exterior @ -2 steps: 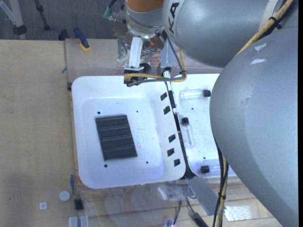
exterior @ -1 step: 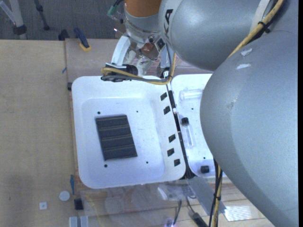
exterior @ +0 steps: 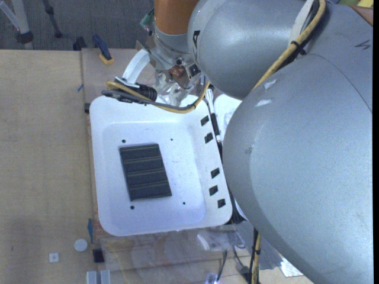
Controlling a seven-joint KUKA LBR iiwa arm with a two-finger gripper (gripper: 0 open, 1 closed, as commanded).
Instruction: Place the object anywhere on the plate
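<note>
Tool [exterior: 176, 78] seen at top centre, above far rim of left white bin [exterior: 106, 129]; finger state cannot be told. Object and plate not identified. Dark ribbed block [exterior: 145, 171] at bin centre. Grasp to be confirmed before transfer.

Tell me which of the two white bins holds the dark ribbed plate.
The bin on the view's left: the plate lies flat on its floor. The arm covers most of the other bin.

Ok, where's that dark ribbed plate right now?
In the camera view, the dark ribbed plate lies flat on the floor of the left white bin, left of centre, below the orange-banded wrist.
</note>
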